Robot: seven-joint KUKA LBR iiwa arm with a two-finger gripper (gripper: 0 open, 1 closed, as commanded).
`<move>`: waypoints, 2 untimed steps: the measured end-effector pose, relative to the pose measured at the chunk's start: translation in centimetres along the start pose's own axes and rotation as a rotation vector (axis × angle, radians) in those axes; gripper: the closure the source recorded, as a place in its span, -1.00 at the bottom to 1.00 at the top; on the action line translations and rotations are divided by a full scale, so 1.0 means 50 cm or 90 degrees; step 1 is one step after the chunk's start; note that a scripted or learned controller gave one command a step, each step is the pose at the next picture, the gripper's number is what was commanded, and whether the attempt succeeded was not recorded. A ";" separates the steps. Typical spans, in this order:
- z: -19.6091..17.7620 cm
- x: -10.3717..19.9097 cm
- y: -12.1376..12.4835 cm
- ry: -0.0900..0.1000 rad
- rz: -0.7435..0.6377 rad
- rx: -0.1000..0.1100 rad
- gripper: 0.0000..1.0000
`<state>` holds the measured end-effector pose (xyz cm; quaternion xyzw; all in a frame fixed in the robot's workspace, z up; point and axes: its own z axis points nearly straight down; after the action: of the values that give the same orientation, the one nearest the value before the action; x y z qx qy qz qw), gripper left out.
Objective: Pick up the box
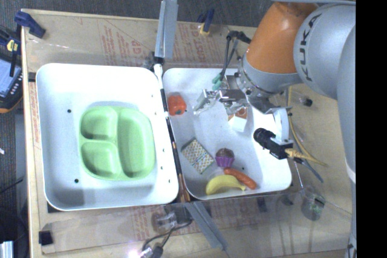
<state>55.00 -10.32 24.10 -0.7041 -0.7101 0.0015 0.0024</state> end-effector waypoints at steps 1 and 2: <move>0.181 -0.087 -0.116 0.000 -0.090 0.000 -1.00; 0.290 -0.019 -0.140 -0.011 -0.159 -0.011 -1.00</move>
<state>47.92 -11.30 9.65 -0.6101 -0.7923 0.0014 -0.0096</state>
